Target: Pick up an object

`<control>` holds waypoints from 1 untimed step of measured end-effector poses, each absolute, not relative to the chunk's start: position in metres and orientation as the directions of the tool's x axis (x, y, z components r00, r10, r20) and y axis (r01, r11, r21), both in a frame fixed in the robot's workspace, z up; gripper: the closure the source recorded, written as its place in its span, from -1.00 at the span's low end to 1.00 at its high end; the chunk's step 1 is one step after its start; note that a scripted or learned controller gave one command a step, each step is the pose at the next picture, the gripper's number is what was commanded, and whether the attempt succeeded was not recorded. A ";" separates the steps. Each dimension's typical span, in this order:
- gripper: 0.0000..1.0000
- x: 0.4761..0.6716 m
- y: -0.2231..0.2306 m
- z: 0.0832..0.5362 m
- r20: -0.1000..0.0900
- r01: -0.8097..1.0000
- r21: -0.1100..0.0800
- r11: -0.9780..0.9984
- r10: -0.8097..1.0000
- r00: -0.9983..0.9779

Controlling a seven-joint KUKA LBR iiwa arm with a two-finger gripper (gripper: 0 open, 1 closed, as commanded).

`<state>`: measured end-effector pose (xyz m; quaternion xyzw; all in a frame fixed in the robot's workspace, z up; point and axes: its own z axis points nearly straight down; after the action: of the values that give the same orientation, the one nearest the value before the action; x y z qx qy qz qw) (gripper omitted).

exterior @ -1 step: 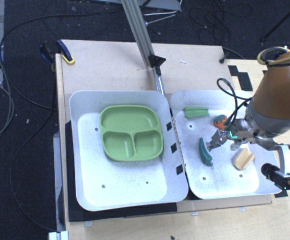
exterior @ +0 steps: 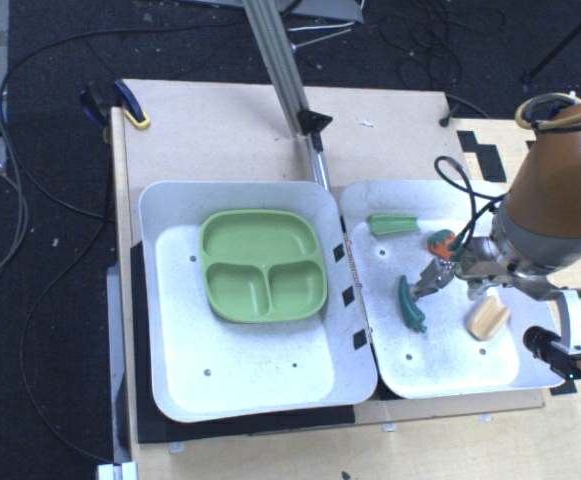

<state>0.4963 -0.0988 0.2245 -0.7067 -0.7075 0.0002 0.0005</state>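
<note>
Wooden bench [exterior: 230, 128] amid dark, cable-strewn floor [exterior: 40, 168]

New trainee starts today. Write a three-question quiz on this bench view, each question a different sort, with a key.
1. True or false: the green divided plate lies in the same bin as the tool.
2. Which lies nearest the tool? A) the teal curved piece B) the green divided plate C) the blue-and-yellow clamp
3. Fill in: the tan block lies in the ___ bin of the view.

Key: 1 false, the plate lies in the left bin; 2 A; 3 right.
</note>
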 end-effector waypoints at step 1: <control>-1.00 0.488 -0.106 0.171 0.001 1.000 -0.006 -0.003 1.000 0.003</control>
<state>0.4885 -0.1062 0.1710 -0.7080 -0.7062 0.0016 0.0023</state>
